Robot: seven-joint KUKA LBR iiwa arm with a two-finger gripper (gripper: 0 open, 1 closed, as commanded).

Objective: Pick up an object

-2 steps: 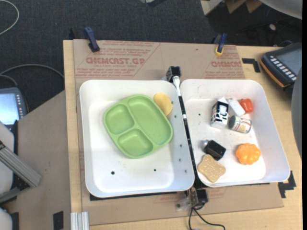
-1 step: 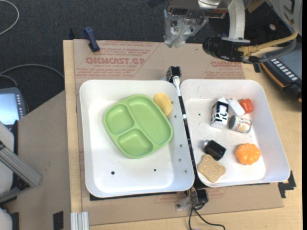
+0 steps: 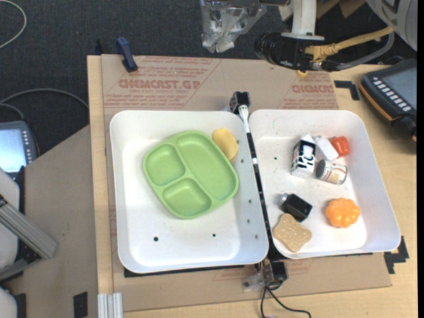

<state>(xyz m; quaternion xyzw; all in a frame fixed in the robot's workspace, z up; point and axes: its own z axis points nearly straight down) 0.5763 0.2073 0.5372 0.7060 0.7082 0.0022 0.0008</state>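
Camera view looks down on the desk, where two white bins sit side by side. The left bin holds a green divided plate with a yellow piece touching its upper right edge. The right bin holds a black-and-white carton, a white and orange item just beside it, a small jar lying on its side, a black block, a toast-shaped piece (at the bin's near left corner) and an orange pumpkin-like toy. The jaws hang beyond the far edge of the desk, well apart from everything in the bins, gripping nothing; whether they are apart or together I cannot tell.
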